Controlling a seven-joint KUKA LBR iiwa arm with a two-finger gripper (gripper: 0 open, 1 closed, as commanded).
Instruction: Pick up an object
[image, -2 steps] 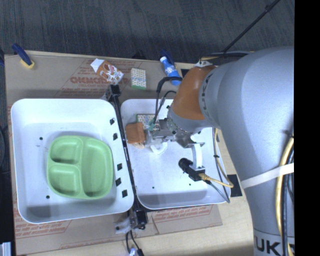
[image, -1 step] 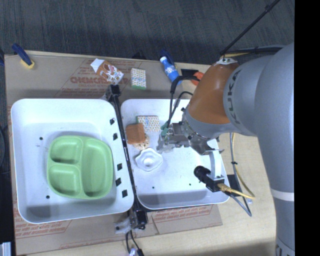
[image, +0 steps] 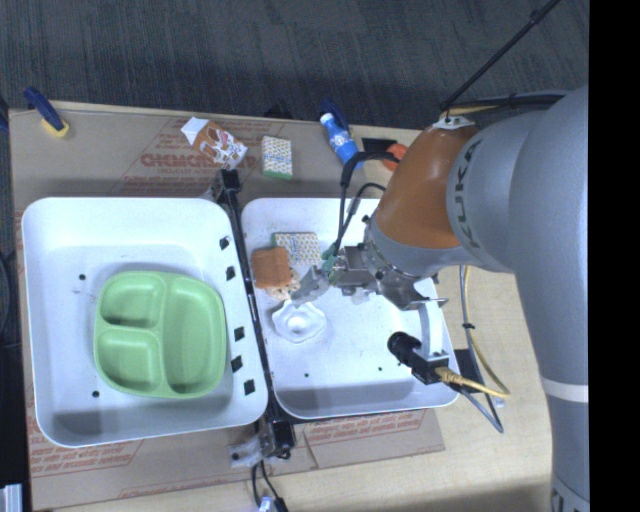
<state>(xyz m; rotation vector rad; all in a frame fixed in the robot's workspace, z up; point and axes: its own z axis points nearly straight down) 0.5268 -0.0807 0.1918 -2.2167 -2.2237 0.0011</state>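
The clear plastic object (image: 297, 322) lies on the floor of the right bin (image: 350, 395), near its left wall, with an orange-brown object (image: 270, 267) and a patterned packet (image: 297, 243) just beyond it on the far side. The end effector (image: 312, 285) hangs just above and to the far right of the clear object, almost touching it. Whether it is wide, narrow or holding anything cannot be told.

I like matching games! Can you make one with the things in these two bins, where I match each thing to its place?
Things:
1. green divided plate
2. brown bread-like item
3. clear plastic piece
4. blue clamp

Places:
A. right bin, by the left wall
B. on the cardboard behind the bins
C. left bin
D. right bin, nearer the camera than the brown item

Pairs: 1-C, 2-A, 3-D, 4-B
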